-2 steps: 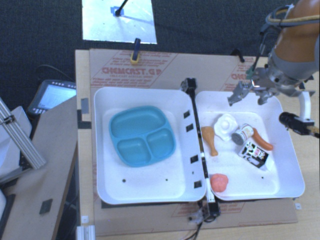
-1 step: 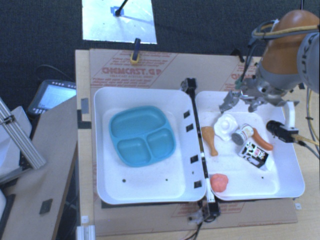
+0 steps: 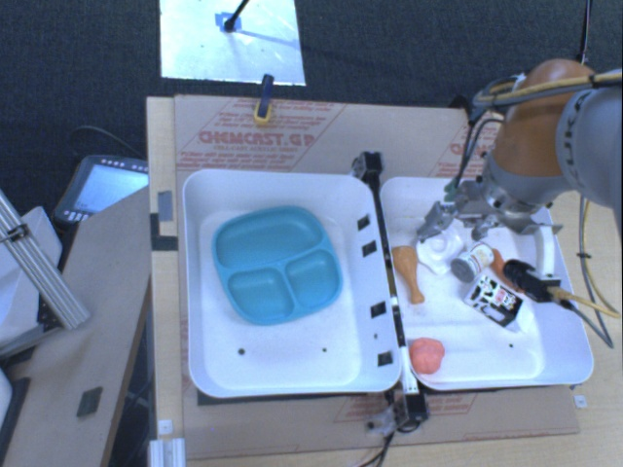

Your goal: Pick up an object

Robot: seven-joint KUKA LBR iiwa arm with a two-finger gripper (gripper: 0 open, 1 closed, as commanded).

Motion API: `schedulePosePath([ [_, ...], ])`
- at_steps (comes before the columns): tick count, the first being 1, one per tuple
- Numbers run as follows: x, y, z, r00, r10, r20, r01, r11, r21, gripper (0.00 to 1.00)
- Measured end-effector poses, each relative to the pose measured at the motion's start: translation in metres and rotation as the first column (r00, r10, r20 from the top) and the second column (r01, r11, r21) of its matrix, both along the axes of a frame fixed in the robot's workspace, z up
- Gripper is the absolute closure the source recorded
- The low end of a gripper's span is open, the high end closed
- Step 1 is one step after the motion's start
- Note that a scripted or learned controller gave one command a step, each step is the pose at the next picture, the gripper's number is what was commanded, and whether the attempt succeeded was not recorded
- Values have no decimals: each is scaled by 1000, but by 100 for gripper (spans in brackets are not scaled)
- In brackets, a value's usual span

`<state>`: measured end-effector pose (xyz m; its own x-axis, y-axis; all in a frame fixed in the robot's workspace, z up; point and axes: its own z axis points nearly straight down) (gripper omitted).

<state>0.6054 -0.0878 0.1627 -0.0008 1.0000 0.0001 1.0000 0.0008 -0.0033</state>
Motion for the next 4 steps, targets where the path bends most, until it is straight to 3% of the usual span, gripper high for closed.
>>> schedulePosePath([
  [1,6,-6,-58,1000,-1,9,1,1000,-4,0],
  [2,6,-4,-46,1000,1,7,-1,1000,-1,100],
  [4,18,-1,73,1000,4,11,-4,1000,-2,100],
])
